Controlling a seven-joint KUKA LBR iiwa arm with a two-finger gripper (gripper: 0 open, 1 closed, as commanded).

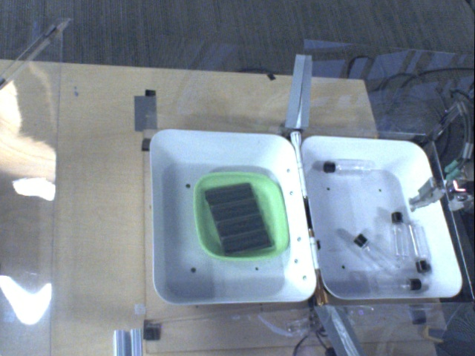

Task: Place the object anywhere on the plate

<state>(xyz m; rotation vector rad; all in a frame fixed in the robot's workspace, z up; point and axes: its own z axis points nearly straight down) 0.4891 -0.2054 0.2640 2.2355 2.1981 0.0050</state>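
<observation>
A light green square plate [204,228] sits in the middle of the left bin [171,199]. A dark grey ridged block [237,219] lies flat on the plate, slightly turned. In the right bin [334,280] lie several clear vials with black caps: one near the back wall [349,167], one in the middle [371,247], and others at the right side [412,239]. The grey tip of my gripper [425,196] pokes in over the right bin's right rim, above and apart from the vials. Nothing shows in its grasp.
A grey metal post [300,91] stands behind the seam between the bins. Cables and hardware [456,147] crowd the right edge. The wooden bench [82,199] stretches bare to the left of the bins.
</observation>
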